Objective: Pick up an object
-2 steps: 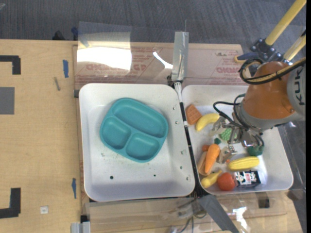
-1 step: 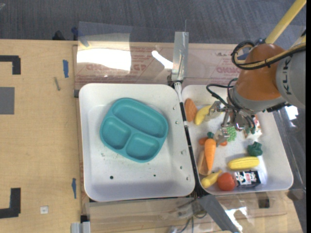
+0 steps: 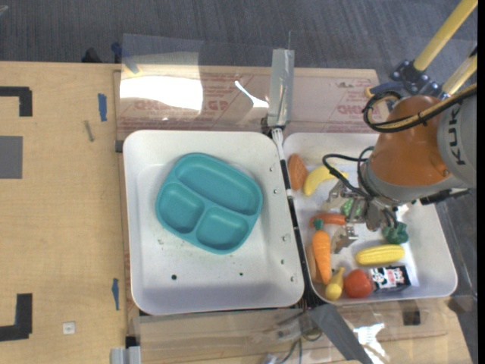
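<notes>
Left bin (image 3: 144, 279): shallow, white, square with rounded corners. It contains one teal divided plate (image 3: 209, 202) with three compartments, lying flat, turned at a slight angle, toward the upper middle of the bin.

Right bin (image 3: 443, 260): same make, set just beside the left one. It contains toy food items, listed below.

- Orange oval piece (image 3: 297, 172), near the upper left corner of the bin.
- Yellow banana (image 3: 321, 179), curved, just beside the orange piece on its right.
- Small red-orange piece (image 3: 330, 221), left of my gripper; kind not clear.
- Carrot (image 3: 322, 254), orange and tapered, lying lengthwise along the left wall.
- Small yellow piece (image 3: 334, 282), beside the carrot's lower end, touching the tomato.
- Red tomato (image 3: 358, 283), round, near the lower edge.
- Yellow corn cob (image 3: 380, 255), with a green piece at its upper right end, lying crosswise above a dark packet.
- Dark packet (image 3: 392, 277) with white and red print, lower right of the bin.

My gripper (image 3: 362, 217): down in the middle of the right bin, among the banana, carrot and corn. Whether it is open, closed or gripping anything I cannot tell; the metal parts blur together.

My arm: orange band (image 3: 405, 146) above the wrist, black cables looped over it.

Counter (image 3: 61, 203): light wood board, blue tape marks.
</notes>
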`<state>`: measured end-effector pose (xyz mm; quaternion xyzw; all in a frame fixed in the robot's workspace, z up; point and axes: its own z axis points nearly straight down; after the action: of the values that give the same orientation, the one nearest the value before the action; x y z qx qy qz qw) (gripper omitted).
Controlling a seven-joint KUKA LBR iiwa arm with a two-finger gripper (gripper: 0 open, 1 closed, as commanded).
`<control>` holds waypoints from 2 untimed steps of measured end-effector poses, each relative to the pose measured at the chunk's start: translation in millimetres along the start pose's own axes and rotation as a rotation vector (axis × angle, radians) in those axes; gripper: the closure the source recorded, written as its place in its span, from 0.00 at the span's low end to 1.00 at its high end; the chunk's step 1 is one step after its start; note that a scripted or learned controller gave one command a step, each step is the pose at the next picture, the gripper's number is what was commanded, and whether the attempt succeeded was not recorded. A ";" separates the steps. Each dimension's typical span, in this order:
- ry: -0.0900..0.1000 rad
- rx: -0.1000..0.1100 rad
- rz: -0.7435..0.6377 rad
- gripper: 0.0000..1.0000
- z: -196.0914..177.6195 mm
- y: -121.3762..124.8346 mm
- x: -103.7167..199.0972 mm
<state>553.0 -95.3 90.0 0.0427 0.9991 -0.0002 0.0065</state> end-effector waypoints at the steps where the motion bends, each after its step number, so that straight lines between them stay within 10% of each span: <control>1: -0.001 0.000 0.184 0.00 1.2 0.8 -50.4; 2: 0.000 0.000 0.321 0.00 -0.1 3.1 4.4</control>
<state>548.8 -91.8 90.0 0.2018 0.9794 0.0010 0.0066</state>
